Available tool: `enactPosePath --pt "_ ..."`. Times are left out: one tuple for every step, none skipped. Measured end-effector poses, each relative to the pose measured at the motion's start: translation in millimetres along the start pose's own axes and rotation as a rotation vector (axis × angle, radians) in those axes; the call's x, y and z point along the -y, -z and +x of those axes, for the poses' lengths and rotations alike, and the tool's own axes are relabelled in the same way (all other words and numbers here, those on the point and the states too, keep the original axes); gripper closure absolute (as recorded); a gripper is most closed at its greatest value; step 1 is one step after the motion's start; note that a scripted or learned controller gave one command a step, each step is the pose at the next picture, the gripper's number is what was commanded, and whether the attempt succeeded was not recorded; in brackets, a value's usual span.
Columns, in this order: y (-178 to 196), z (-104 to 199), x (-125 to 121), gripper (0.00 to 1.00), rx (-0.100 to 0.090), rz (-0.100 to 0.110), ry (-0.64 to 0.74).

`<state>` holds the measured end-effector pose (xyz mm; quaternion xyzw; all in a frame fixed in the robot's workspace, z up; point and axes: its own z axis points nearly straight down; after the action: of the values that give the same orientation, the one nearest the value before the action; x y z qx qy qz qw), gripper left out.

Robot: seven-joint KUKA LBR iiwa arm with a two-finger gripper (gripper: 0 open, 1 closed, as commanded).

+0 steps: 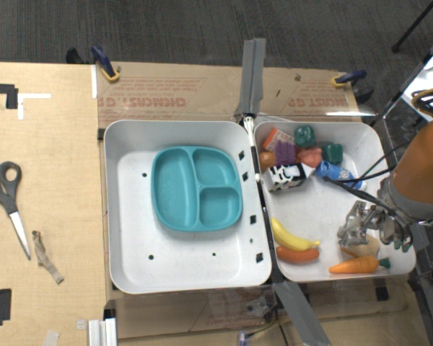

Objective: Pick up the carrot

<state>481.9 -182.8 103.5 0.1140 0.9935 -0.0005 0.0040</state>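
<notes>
The carrot is orange with a small green stub at its right end. It lies flat along the front wall of the right bin, near the front right corner. My gripper hangs just behind the carrot, over a tan lump that sits between the two. The gripper points down into the bin, and nothing can be seen held in it. The orange-banded arm comes in from the right edge.
A banana and a red sausage-like piece lie left of the carrot. Several toy foods crowd the bin's back, among them a cow-patterned block and a blue bottle. A teal divided plate sits in the left bin. Scissors rest on the bench at far left.
</notes>
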Motion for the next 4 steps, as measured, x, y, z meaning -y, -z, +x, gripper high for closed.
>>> enactPosePath --pt "25 15 -50 1.00 -0.006 -0.002 0.317" --pt "-11 -4 -51 1.00 -0.005 -0.004 0.696" --pt "-11 -34 -83 1.00 -0.002 -0.005 1.089" --pt "-11 -81 3 1.00 -0.001 -0.005 1.224"
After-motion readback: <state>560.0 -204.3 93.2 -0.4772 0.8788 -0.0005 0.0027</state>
